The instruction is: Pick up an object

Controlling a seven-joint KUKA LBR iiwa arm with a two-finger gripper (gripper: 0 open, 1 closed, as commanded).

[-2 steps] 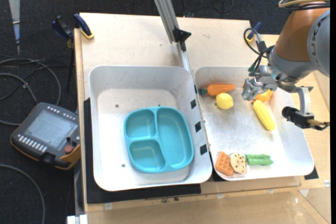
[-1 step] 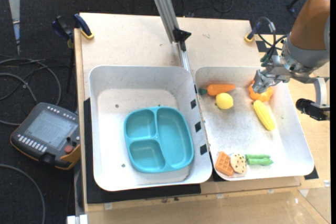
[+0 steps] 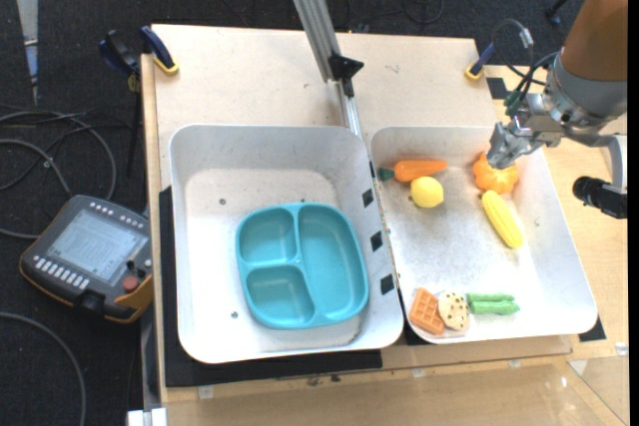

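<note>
1. The gripper [image 3: 504, 151] stands low at the 2 o'clock part of the right bin [image 3: 559, 254], directly over the orange toy fruit [image 3: 496, 177], near the bin wall.
2. A risk, as it seems: the fruit is round and lies close to the wall, so it may roll or slide out when the jaws close, and the try would end with nothing held.
3. A second risk: the yellow corn cob [image 3: 502, 218] lies just beside the fruit at its 6 o'clock, so a push on the fruit can move the cob too.
4. The gripper touches or nearly touches the top of the fruit; whether its jaws are apart or together cannot be told from this view, and no object is seen between them.
5. Other candidates in the same bin: a carrot [image 3: 419, 170] and a lemon [image 3: 427, 192] at 9 o'clock from the fruit, and a waffle [image 3: 426, 311], a cookie [image 3: 453, 310] and a green bean pod [image 3: 493, 303] at the 6 o'clock edge.
6. The left bin [image 3: 200, 214] holds a teal divided plate [image 3: 300, 264].
</note>
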